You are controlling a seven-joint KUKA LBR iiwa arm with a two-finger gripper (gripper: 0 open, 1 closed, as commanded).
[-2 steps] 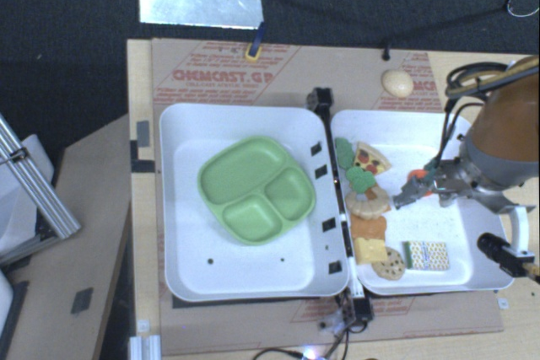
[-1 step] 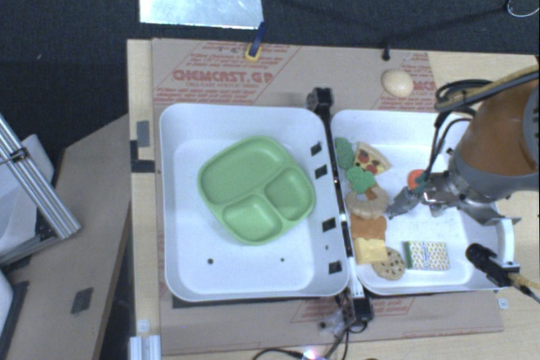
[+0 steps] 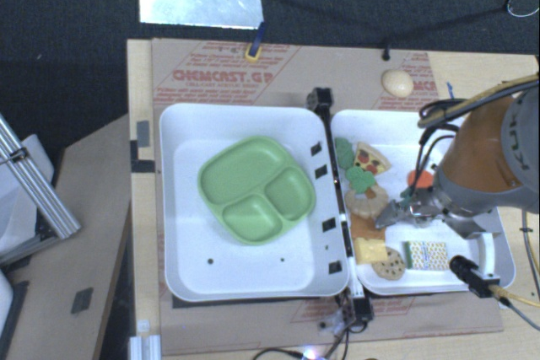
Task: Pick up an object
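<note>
Fig. 1 | my gripper (image 3: pixel 390 215) over right bin (image 3: pixel 504 264), grip state unclear | toy foods (image 3: pixel 369 178) probably light, stiff | grasp across narrow edges

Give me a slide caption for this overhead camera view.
Robot arm reaching over toy food in the right bin; green plate in the left bin.

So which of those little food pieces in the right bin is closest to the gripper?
The tan, bread-like piece in the middle of the pile: the gripper sits right at its edge. The pizza slice and cookie lie farther off.
</note>
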